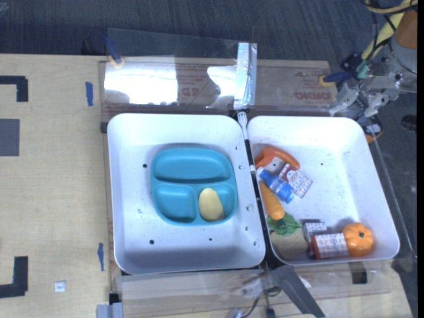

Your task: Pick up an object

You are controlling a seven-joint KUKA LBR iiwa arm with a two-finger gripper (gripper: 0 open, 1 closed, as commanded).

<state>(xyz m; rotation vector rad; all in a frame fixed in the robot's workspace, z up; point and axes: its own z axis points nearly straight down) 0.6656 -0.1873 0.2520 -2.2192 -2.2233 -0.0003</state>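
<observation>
Where bins meet, carrot beside bottle

At the far right, the robot's claw is a cluster of silver-grey metal parts with small blue pieces and an orange spot at its near side. Yellow and black cables loop above it beside a pale, orange-tinged arm segment.

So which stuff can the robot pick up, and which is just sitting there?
To pick up: yellow lemon, carrot, small pumpkin, red can, orange bottle.

Just sitting there: blue tray, left bin, right bin, clear panel.
</observation>
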